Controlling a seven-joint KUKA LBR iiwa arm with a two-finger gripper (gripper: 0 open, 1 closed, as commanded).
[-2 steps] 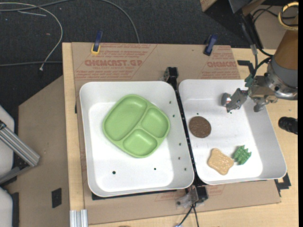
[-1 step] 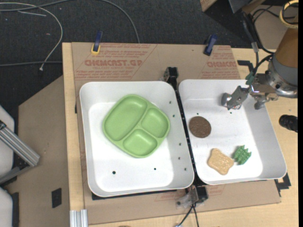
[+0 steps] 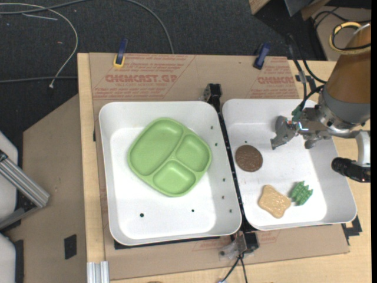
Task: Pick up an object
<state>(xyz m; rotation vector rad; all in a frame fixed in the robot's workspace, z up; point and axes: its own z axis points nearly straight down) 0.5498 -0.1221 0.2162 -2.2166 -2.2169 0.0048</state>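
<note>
In the right bin [image 3: 336,214] lie three small objects: a round brown cookie [image 3: 249,158] near the left wall, a tan toast-shaped piece [image 3: 274,201] at the front, and a small green leafy piece [image 3: 301,193] beside it. My gripper [image 3: 295,138] hangs over the upper middle of that bin, up and to the right of the cookie. It is open, with nothing between its two dark fingers [image 3: 281,137].
A light green divided plate [image 3: 170,156] lies in the middle of the left bin [image 3: 118,217]. A black divider strip [image 3: 227,158] separates the two bins. Blue clamps [image 3: 121,52] and cables sit along the back of the cardboard-covered bench.
</note>
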